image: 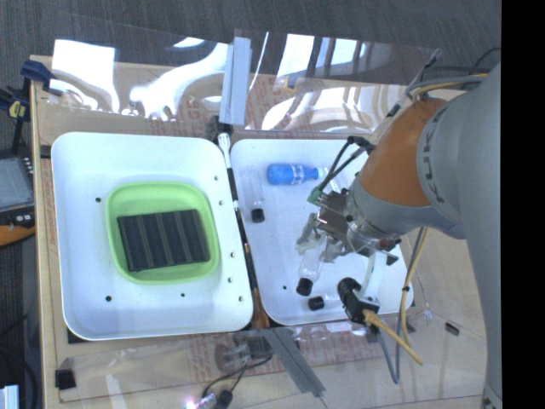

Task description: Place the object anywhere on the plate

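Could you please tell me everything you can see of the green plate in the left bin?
The green plate is a lime, plastic-looking, rounded-square dish with a raised rim. A dark ribbed rectangular insert fills its middle. It lies flat, about centred on the floor of the left bin, clear of the walls. The gripper is over the right bin, apart from the plate.

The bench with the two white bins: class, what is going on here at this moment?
A grey robot arm with an orange band reaches in from the right over the right-hand bin. Its claw hangs low above that bin's floor, near a few small dark pieces. A blue bottle lies on its side near the bin's far edge, apart from the claw. The left-hand bin holds a green plate with a dark ridged insert; nothing else lies on it, so the placing is not yet done.
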